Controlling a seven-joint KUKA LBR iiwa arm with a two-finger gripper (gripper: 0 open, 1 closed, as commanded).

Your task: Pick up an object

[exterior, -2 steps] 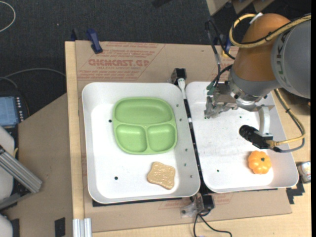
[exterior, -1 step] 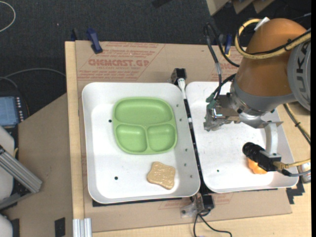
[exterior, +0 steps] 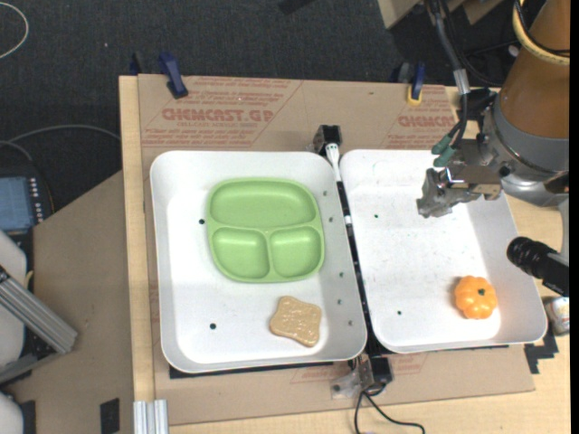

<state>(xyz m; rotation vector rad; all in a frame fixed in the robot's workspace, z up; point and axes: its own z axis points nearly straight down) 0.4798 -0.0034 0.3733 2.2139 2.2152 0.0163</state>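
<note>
One small orange pumpkin point(exterior: 475, 297) is sitting near the front right corner of the right bin point(exterior: 398, 269), well apart from my jaws point(exterior: 439, 197). I am hanging over that bin's back part, so it is lying toward the front and a little right. I cannot tell how my jaws are standing.

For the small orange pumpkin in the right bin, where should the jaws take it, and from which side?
Probably from straight above, closing across the pumpkin's round body at its widest part. It sits alone on the flat floor of the right bin, though the bin's rim is near on the right. The gripper hangs over the bin's far part.
</note>
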